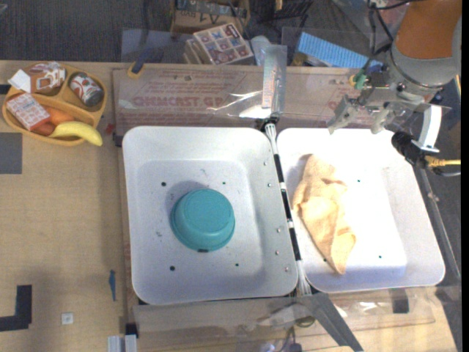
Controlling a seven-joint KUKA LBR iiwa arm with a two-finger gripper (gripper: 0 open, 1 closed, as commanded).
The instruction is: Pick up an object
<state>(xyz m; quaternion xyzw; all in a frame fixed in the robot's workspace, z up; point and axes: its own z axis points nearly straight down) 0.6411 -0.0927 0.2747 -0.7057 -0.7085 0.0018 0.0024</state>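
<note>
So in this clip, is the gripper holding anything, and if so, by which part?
Nothing is held. The gripper hangs over the far edge of the right bin, apart from the yellow cloth lying in it. The teal bowl sits in the left bin.

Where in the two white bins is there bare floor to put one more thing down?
In the left white bin, bare floor rings the upturned teal plastic bowl, widest at the front. In the right white bin, the right half beside the crumpled yellow cloth is bare. The far right corner is crowded by the gripper.
</note>
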